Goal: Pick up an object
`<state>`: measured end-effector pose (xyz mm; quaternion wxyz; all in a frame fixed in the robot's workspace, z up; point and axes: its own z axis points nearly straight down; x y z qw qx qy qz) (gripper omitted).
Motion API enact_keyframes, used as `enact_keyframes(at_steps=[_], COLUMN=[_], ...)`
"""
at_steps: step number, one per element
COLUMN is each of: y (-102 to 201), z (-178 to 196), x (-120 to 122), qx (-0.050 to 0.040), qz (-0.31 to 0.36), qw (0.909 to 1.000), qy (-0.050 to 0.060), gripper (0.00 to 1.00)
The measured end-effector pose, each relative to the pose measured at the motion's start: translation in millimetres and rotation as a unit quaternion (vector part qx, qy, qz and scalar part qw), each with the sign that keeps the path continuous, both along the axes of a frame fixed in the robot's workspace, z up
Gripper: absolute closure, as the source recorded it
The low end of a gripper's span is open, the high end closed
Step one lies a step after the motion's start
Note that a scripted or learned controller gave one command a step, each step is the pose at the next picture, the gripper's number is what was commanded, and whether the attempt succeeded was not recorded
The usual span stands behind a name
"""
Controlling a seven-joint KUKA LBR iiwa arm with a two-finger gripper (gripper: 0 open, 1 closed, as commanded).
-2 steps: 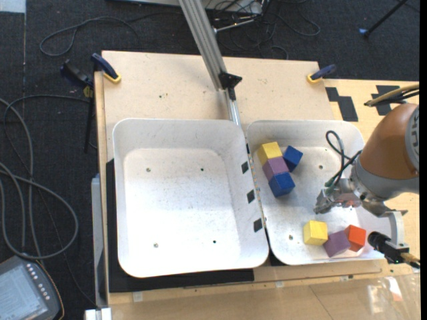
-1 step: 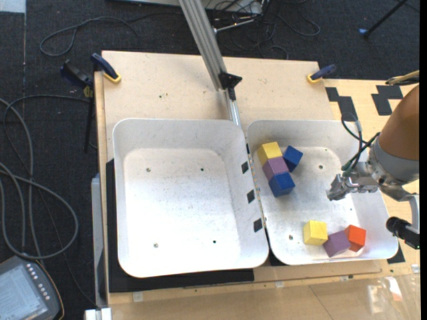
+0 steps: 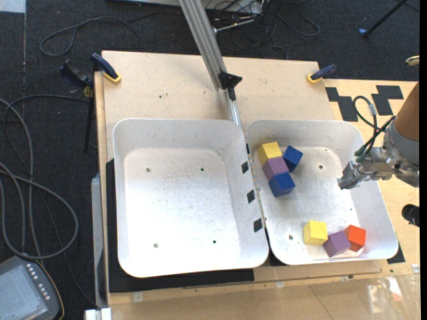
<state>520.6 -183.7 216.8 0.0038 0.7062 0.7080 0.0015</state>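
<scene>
The right bin (image 3: 313,133) holds two clusters of small blocks. Near its left wall sit a yellow block (image 3: 270,151), a blue block (image 3: 292,156), a purple block (image 3: 275,167) and another blue block (image 3: 281,183), packed close together. Toward the front lie a yellow block (image 3: 315,233), a purple block (image 3: 336,243) and an orange block (image 3: 356,236). My gripper (image 3: 348,178) hangs over the right side of this bin, well right of the upper cluster and above the lower one. No block shows between its tips.
The left bin (image 3: 133,139) lies beside the right one on a tan board. A metal pole (image 3: 203,35) slants down to the seam between the bins. Blue-and-yellow clamps (image 3: 105,67) (image 3: 320,73) grip the board's back corners. Cables lie on the dark floor.
</scene>
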Motion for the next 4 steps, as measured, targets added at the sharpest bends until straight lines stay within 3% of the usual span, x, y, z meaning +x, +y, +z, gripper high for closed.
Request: enact_keyframes(at_steps=[3,4], y=[169,232], z=[8,4], x=[13,6], qx=[0.0024,0.0030], qz=[0.003,0.003], qw=[1.0000,1.0000], qy=[0.003,0.004], gripper=[1.00,1.00])
